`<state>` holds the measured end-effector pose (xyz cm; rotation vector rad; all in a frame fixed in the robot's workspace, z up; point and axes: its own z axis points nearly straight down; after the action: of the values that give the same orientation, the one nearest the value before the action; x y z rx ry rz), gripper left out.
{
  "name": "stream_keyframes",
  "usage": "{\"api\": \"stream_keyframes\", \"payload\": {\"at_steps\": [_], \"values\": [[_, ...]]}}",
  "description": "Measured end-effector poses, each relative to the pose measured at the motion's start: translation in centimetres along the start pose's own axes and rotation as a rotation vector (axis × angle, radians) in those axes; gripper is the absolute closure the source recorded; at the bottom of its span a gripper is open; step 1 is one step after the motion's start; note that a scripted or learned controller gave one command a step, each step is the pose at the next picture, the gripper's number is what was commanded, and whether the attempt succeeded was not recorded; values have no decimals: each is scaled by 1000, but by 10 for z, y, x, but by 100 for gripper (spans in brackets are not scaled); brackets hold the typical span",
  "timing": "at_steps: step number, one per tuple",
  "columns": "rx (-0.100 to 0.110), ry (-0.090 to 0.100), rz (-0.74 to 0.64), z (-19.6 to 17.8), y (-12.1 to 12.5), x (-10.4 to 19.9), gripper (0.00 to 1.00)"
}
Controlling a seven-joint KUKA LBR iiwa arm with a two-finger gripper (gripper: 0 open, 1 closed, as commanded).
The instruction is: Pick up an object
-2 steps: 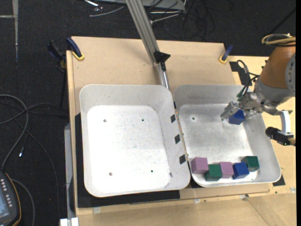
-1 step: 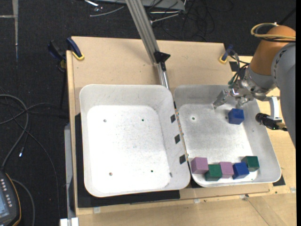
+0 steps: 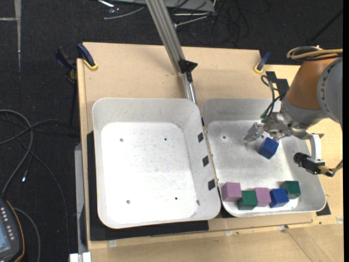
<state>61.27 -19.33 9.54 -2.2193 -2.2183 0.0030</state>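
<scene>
Gripper [image 3: 264, 136] is hanging over the middle of the right bin [image 3: 234, 125], fingers closing on a blue cube [image 3: 268, 148] that is sitting tilted between them, one corner pointing down toward the bin floor. Whether the cube is touching the floor or riding just above it is not resolvable from this slant. Grey arm with its orange band [image 3: 305, 86] is reaching in from the right, covering part of the bin's far right rim. Bin floor around the cube is lying open; nothing is crowding the fingers. Along the near wall a row of blocks is sitting well apart from the gripper: purple block [image 3: 231, 190], green block [image 3: 248, 199], second purple block [image 3: 263, 196], blue block [image 3: 278, 196], dark green block [image 3: 293, 188], most touching neighbours. Left bin [image 3: 103, 146] is lying beside, rims meeting.
</scene>
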Motion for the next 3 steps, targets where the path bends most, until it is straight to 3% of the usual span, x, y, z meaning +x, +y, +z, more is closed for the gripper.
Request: {"api": "stream_keyframes", "payload": {"at_steps": [1,2,3], "values": [[-3,-2,0,0,-29,18,0],[-3,-2,0,0,-42,31,0],[-5,-2,0,-10,-41,31,100]]}}
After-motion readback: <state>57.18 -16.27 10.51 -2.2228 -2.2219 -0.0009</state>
